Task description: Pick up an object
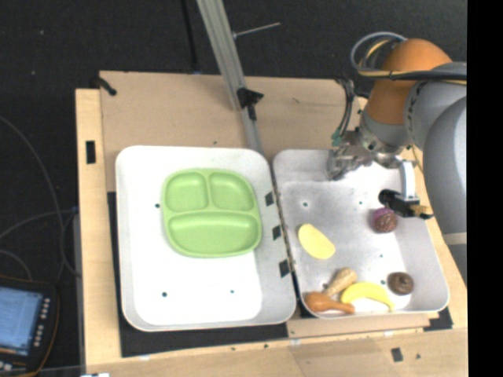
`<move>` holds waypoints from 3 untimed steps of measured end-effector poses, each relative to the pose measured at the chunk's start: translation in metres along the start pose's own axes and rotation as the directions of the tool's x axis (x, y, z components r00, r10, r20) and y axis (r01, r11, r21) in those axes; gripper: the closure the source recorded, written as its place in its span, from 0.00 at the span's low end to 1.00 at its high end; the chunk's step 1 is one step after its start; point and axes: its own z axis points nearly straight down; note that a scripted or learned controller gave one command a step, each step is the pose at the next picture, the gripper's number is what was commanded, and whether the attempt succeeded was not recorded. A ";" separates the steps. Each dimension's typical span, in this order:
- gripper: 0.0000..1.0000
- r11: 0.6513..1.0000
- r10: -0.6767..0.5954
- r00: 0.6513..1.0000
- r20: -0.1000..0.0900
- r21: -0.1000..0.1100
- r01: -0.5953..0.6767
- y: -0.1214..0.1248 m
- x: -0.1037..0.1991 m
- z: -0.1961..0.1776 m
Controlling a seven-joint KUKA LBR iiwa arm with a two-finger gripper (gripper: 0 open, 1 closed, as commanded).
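Objects for picking lie in the right shallow white bin (314, 175) on my wooden counter (157, 104): a flat yellow oval piece (316, 242) near its middle, a dark purple round fruit (384, 221) by the far right wall, and a brown doughnut (400, 283), yellow banana (368, 294), tan ginger-like root (340, 280) and orange carrot (328, 303) along the near edge. My claw (343, 163) hangs over the bin's far corner, its grip impossible to tell. The left white bin (196, 297) carries a green divided plastic plate (211, 213).

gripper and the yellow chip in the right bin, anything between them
No: in the camera view, just bare white bin floor between the gripper and the yellow chip.
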 end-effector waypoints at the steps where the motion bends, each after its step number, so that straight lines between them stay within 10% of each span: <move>1: 1.00 1.000 0.004 1.000 -0.003 -0.002 -0.004 -0.003 -0.010 -0.052; 2: 1.00 1.000 0.006 1.000 -0.002 -0.004 -0.006 -0.002 -0.020 -0.113; 3: 1.00 1.000 0.005 1.000 -0.003 0.005 -0.005 -0.002 -0.020 -0.096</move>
